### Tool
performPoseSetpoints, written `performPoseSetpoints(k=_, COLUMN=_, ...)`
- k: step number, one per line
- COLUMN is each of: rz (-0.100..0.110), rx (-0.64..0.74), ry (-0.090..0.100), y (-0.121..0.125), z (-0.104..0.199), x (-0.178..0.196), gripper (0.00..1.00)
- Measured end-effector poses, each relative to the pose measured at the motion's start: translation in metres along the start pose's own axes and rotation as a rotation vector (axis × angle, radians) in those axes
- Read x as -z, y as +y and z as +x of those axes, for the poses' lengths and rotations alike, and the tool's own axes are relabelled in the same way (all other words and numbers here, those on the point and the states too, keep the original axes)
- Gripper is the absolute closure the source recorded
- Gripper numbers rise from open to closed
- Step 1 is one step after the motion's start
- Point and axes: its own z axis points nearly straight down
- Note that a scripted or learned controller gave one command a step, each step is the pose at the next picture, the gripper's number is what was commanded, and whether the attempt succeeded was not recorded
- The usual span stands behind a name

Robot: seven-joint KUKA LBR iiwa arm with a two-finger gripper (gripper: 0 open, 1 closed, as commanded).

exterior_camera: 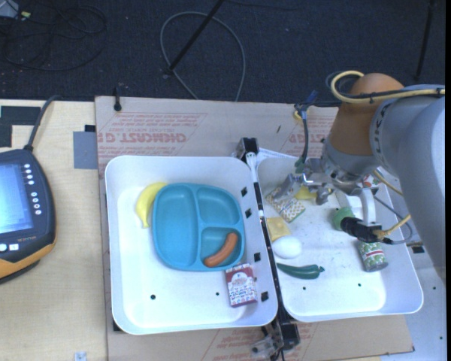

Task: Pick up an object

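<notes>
Camera view, nearest edge first: I see a small red carton at the left white bin's front, then a blue divided plate carrying a sausage, with a yellow banana behind. Across the divider, a green chilli pepper, white egg and speckled jar lie in the right white bin. Farther back, the gripper hangs over a patterned packet; I cannot tell its opening.
</notes>
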Motion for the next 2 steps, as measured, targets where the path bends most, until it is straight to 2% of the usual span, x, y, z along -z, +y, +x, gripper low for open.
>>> performPoseSetpoints(k=1, rz=-0.009, rx=-0.003, ry=-0.018, y=-0.0004, z=0.0171, x=-0.0012, gripper=0.0)
performPoseSetpoints(k=2, rz=-0.009, rx=-0.003, ry=-0.018, y=-0.0005, z=0.02, x=-0.0015, gripper=0.0)
